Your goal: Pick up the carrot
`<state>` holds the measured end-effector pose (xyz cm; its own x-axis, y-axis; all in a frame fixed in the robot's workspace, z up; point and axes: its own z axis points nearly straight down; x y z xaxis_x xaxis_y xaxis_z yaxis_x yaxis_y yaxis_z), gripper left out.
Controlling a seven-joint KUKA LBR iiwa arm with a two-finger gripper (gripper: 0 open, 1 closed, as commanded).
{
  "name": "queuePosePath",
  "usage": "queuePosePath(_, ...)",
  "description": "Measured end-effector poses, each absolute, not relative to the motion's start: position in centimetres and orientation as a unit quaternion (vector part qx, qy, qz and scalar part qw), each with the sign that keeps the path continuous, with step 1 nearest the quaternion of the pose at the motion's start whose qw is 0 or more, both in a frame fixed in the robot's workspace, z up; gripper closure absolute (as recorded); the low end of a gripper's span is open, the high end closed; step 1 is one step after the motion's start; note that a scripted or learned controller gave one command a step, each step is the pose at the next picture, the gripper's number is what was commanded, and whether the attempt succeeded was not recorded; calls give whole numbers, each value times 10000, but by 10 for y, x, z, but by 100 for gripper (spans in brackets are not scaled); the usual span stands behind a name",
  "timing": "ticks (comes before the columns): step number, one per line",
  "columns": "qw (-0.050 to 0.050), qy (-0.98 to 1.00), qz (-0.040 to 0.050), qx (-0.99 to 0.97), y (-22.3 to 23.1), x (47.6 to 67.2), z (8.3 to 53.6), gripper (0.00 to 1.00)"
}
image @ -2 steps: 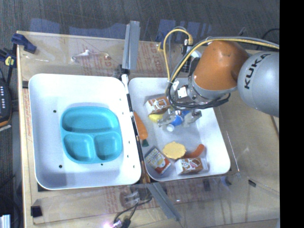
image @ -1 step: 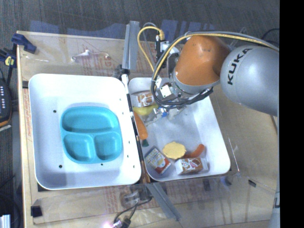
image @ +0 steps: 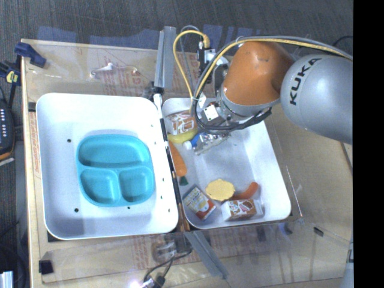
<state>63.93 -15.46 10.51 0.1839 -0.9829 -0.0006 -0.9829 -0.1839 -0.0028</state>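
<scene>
Carrot (image: 179,162) lies against bin wall (image: 172,179), banana (image: 179,138) just above.

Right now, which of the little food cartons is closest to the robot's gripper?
The carton at the right bin's far left corner, just left of the gripper. The other two cartons lie along the bin's near edge, beside the round yellow cookie.

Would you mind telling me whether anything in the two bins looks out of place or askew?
Mostly no. The carrot lies wedged along the right bin's left wall rather than flat in the open. The small cartons near the front edge lie tilted at odd angles. The blue tray sits squarely in the left bin. Nothing looks spilled or damaged.
</scene>
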Motion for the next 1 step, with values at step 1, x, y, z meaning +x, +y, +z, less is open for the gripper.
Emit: queuePosePath(1,9,6138,-5,-7895,-80,658,207,100)
